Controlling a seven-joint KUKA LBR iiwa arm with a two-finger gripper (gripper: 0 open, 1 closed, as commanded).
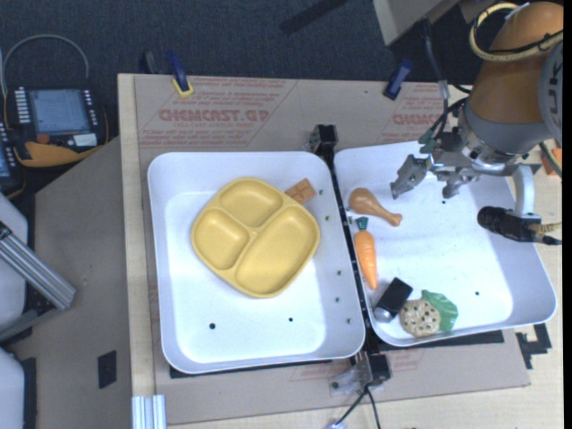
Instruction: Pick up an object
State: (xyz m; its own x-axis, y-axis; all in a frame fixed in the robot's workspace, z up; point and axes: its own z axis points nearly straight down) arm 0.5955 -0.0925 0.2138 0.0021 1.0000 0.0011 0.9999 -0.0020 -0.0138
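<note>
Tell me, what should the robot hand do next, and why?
Probably drop toward the toy drumstick. The gripper hangs open above the right bin, holding nothing, and the drumstick lies just left of its fingers, the closest item.

Gripper (432, 180) low, fingers spread, empty

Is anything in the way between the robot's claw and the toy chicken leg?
Nothing visible. The gripper hangs over the right bin, just right of the chicken leg. Bare white floor lies between them. The carrot sits below the leg, off that path.
</note>
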